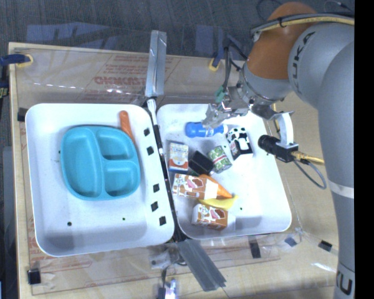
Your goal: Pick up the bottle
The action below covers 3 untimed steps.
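The bottle (196,129) is small and blue and lies on its side near the back of the right bin (271,195). My gripper (215,115) hangs at the bottle's right end, just above it or touching it. The wrist covers the spot where they meet, so a grasp cannot be made out. The grey arm with its orange band reaches in from the upper right.
Crowding the right bin beside the bottle are a black-and-white patterned item (239,139), a green can (219,157), a black block (201,162), several small cartons (190,185) and an orange piece (217,192). The left bin (43,185) holds a blue divided tray (101,162) and a carrot (125,124).
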Motion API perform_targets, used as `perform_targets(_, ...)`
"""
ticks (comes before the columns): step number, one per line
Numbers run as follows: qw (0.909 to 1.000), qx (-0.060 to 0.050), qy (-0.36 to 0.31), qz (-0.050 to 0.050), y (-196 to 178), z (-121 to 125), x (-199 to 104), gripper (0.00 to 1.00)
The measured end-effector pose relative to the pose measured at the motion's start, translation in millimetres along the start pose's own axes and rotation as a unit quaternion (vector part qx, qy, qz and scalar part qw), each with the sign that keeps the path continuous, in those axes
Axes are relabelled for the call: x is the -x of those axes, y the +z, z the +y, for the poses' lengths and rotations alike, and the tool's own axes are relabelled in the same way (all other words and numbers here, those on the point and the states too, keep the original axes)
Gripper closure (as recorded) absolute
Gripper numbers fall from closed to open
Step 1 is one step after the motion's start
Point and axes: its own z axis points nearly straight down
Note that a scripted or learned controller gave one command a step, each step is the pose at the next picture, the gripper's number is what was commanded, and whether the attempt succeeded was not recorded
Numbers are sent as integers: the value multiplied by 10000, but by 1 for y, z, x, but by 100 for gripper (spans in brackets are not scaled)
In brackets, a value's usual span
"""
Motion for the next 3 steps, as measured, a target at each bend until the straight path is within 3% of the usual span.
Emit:
perform_targets(1, 10000, 0, -2, -1, 0, 0, 0, 0)
perform_targets(2, 9980, -10, 632, 5, 128, 12, 4, 0)
perform_targets(3, 9951, -84, 987, 24, 140, 30, 30, 0)
